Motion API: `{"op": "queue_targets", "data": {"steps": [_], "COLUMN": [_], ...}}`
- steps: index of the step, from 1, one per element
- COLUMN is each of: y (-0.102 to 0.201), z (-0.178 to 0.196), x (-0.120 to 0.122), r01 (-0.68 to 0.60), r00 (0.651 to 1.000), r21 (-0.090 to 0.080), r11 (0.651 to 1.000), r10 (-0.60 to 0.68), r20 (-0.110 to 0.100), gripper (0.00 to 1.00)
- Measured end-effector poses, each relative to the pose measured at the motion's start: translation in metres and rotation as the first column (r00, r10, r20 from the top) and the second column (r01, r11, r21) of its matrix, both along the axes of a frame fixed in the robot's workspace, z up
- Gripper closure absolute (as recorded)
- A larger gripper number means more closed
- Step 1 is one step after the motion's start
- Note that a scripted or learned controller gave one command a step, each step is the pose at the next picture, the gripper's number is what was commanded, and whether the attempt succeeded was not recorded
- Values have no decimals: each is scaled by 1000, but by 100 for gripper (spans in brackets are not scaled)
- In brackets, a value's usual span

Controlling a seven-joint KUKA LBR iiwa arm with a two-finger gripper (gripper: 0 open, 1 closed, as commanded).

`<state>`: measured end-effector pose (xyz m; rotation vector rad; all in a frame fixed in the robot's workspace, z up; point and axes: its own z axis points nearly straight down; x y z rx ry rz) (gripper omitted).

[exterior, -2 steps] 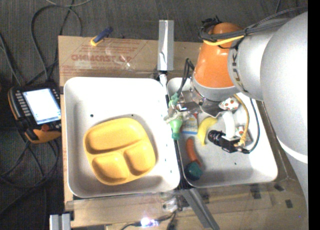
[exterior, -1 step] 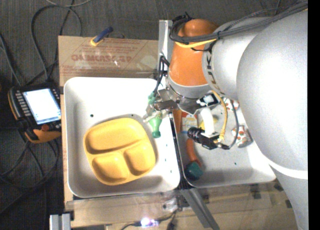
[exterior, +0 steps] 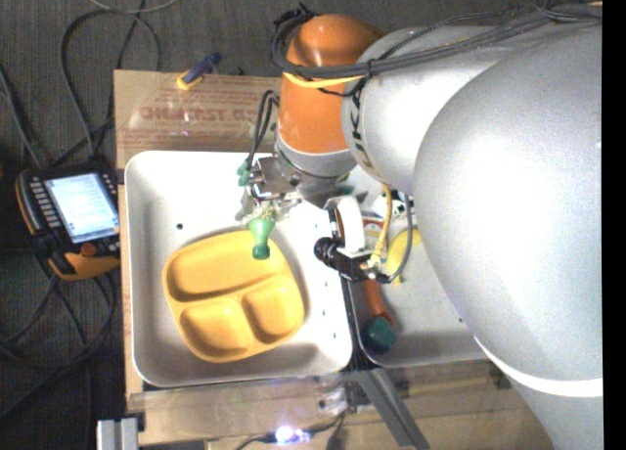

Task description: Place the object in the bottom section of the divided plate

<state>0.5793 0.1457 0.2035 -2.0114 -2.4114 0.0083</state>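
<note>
Right bin: an orange-handled tool [exterior: 377,319] lay near the dividing edge, untouched.
Divided plate [exterior: 235,296]: it sat in the left bin [exterior: 147,340], its two small sections nearest the camera.
Green object [exterior: 260,238]: it hung over the plate's large section, pinched at its top.
Gripper [exterior: 262,211]: closed on the object, probably held above the plate pending release.

Handheld screen unit [exterior: 70,208] lit on dark floor left of the bench, loose cables [exterior: 103,3] trailing above it, blue-and-yellow clip [exterior: 199,69] on the cardboard sheet [exterior: 191,120], orange-handled tool [exterior: 378,319] lying in the right bin [exterior: 430,326].
</note>
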Motion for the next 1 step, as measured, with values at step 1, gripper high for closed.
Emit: {"op": "queue_targets", "data": {"steps": [1], "y": [-1], "z": [0], "x": [0], "r01": [1], "r00": [1000], "r21": [-1], "r11": [1000], "r10": [-1], "r20": [0], "gripper": [0]}}
